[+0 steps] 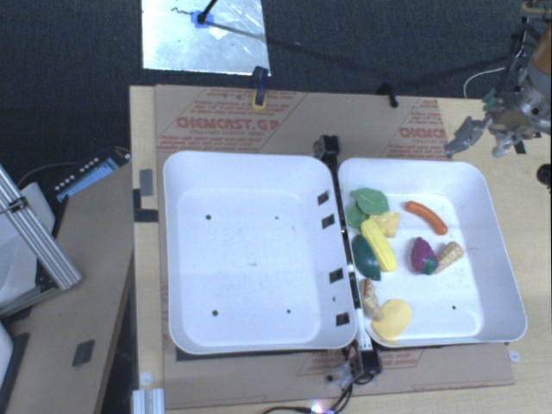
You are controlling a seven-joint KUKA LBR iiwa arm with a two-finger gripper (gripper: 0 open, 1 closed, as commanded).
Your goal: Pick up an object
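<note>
The right bin (pixel 483 317) holds several toy foods along its left side and middle. Among them are a green leaf (pixel 371 201), a yellow corn cob (pixel 378 244), an orange-red sausage (pixel 427 216), a purple eggplant (pixel 421 254), a tan cone-like piece (pixel 449 255), a dark green piece (pixel 365 258) and a yellow round piece (pixel 392 319). My gripper (pixel 477 143) hangs at the upper right, over the back right rim of this bin, well apart from the toys. It is open and nothing sits between its fingers.
The left bin (pixel 250 248) lies beside the right one, joined by a black hinged divider (pixel 338 231). Both rest on a cardboard sheet (pixel 224 119). A shiny foil square (pixel 203 24) lies on the dark floor behind. Metal rails (pixel 34 240) stand at the far left.
</note>
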